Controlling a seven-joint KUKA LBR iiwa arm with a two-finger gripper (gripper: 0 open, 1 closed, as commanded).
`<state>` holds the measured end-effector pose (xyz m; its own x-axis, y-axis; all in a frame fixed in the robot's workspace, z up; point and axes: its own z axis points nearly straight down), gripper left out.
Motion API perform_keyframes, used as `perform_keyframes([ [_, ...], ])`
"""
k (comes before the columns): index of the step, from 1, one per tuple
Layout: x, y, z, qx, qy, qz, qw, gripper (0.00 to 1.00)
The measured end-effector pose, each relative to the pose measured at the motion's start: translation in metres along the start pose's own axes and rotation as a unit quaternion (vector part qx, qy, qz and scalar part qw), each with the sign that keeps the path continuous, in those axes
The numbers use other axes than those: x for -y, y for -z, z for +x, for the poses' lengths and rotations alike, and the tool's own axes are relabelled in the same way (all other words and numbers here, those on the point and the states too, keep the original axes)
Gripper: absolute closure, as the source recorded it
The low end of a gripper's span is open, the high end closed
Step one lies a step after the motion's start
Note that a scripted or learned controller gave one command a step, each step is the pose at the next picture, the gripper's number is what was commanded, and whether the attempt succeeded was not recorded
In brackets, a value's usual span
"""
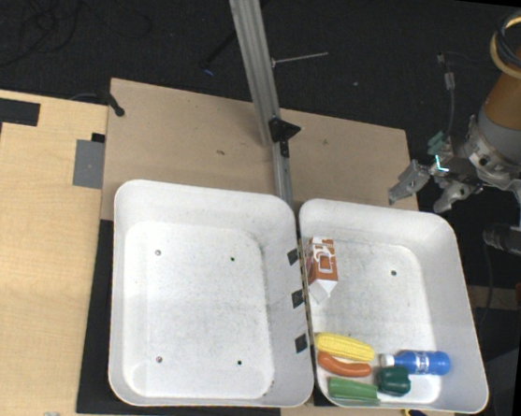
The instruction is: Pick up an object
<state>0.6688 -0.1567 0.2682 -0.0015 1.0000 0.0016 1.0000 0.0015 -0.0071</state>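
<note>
Left shallow white bin (138,211) has nothing to grab. Targets crowd the right white bin's (449,244) near edge: orange-white carton (322,260), yellow corn cob (345,347), blue bottle (422,363). Gripper (430,183) hovers beyond the far rim, fingers spread, holding nothing. Go for the carton, it's isolated.

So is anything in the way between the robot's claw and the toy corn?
Nothing visible is. The gripper hovers above the right bin's far edge, and bare bin floor lies between it and the corn.

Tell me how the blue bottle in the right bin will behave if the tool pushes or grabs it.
The blue bottle lies on its side, so it would probably roll when nudged. Its smooth round body may slip between fingers. It looks small, likely light.
</note>
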Motion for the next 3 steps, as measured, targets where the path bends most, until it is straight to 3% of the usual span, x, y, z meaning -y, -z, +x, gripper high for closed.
perform_keyframes([
  [1, -0.001, 0.003, 0.0, 0.001, 0.001, -0.002, 1.0, 0.0],
  [2, 0.008, -0.058, 0.003, 0.0, 0.0, 0.001, 1.0, 0.0],
  [3, 0.001, -0.113, 0.011, 0.0, 0.001, 0.001, 1.0, 0.0],
])
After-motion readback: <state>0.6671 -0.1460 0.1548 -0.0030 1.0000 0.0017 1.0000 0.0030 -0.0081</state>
